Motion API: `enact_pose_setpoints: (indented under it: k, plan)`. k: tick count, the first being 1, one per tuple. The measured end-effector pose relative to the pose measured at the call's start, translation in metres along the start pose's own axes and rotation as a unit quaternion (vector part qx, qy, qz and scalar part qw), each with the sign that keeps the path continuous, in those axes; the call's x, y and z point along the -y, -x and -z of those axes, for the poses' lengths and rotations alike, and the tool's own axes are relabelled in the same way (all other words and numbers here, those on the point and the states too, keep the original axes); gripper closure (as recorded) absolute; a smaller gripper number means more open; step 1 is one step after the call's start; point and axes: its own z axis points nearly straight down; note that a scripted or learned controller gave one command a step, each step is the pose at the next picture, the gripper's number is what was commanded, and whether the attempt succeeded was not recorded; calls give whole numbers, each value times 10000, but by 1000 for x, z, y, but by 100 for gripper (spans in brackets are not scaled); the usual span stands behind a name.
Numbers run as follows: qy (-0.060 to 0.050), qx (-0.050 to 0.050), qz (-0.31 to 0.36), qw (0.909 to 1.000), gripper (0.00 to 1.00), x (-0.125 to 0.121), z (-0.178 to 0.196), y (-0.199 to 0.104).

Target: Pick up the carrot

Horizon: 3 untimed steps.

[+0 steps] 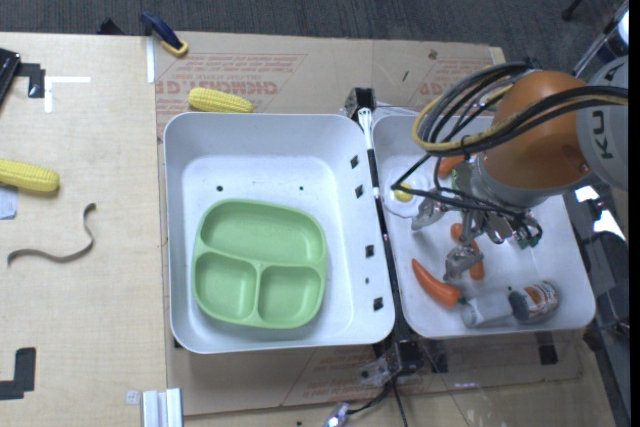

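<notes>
We see the pincer (466, 260) low in the right bin (572, 245), the carrot (436, 283) just beside it; we cannot tell its grip

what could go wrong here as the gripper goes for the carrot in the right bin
1. The carrot lies tilted on the right bin floor, beside the gripper rather than between its fingers, so a closing grasp may miss or push it away.
2. A bottle lies close behind the carrot; a descent slightly off could hit or grab it instead.
3. Other orange pieces sit under the wrist, partly hidden, and could be taken for the carrot.
</notes>
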Motion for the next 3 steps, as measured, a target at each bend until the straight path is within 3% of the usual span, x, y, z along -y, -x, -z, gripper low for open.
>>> enact_pose_setpoints:
  k: [1, 2, 3]
  plan:
    - [5, 7, 1028, 9947, 0, 47, 134, -14]
    - [-5, 24, 11, 10000, 0, 15, 1, 33]
    - [2, 6, -378, 9993, 0, 13, 0, -30]
